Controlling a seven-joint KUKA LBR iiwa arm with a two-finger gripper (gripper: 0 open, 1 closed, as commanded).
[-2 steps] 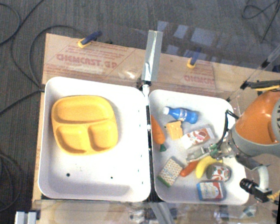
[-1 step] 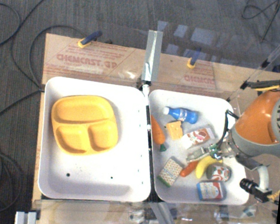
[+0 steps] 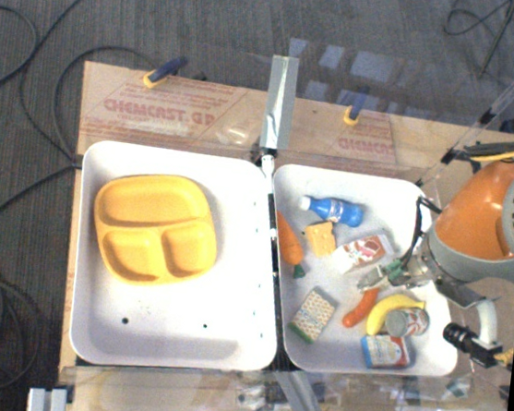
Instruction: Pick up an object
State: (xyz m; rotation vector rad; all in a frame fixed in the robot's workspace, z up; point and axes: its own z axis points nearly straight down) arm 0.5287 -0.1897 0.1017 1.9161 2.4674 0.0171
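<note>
yellow tray (image 3: 154,227) — left bin (image 3: 166,342) | blue clamps (image 3: 165,70) — bench (image 3: 185,112)

Two shallow white bins: left bin (image 3: 85,318), right bin (image 3: 352,186). Yellow-orange sectioned plastic tray (image 3: 155,226). Blue bottle with white cap (image 3: 333,209). Orange carrot with green tip (image 3: 289,243). Yellow banana (image 3: 393,310). Small orange-red carrot (image 3: 359,309). Green-edged, speckled tan packet (image 3: 314,315). Red-and-white wrapper (image 3: 367,251). Blue and red carton (image 3: 386,353). Grey arm with orange band (image 3: 479,218)
</note>
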